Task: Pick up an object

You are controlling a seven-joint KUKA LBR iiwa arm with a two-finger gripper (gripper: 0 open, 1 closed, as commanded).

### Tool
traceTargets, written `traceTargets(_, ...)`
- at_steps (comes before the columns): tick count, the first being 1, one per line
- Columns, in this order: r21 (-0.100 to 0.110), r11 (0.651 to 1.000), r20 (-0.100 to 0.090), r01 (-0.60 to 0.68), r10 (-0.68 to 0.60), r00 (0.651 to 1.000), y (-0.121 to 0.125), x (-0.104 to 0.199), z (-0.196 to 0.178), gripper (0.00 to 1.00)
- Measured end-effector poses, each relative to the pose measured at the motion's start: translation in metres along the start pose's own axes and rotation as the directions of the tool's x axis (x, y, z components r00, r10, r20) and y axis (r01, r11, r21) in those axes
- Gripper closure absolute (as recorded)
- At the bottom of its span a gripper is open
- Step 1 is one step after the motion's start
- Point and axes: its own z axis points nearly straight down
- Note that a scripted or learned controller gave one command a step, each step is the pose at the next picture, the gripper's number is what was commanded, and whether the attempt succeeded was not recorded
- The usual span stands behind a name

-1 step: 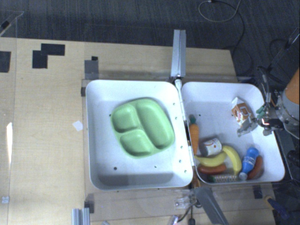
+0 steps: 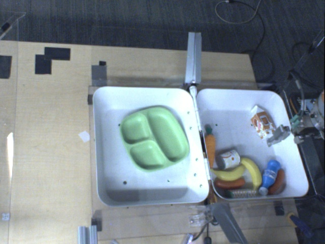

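The right bin (image 2: 238, 103) holds several objects. A small white and orange carton (image 2: 261, 121) lies near its right wall. An orange carrot (image 2: 209, 150) lies along the left wall, beside a small can (image 2: 228, 159) on its side. A yellow banana (image 2: 245, 172) curves along the front, with a blue bottle (image 2: 269, 175) and a brown sausage-like piece (image 2: 279, 182) to its right. A red piece (image 2: 231, 183) lies under the banana. My gripper (image 2: 278, 134) hangs low at the bin's right rim, just right of and below the carton, with nothing seen in it.
The left bin (image 2: 109, 182) holds a green divided plate (image 2: 154, 137). A metal post (image 2: 193, 60) stands behind the divider between the bins. Cables and arm hardware (image 2: 307, 118) crowd the right edge. Bare wooden bench (image 2: 45, 151) lies to the left.
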Motion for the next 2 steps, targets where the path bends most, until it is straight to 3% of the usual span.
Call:
traceTargets(1,0.001,0.997,-0.002,0.074,-0.074,0.997,0.053,-0.017,0.134,0.0)
traceTargets(2,-0.005,0.997,0.0,0.076,-0.076,0.997,0.055,-0.017,0.123,1.0)
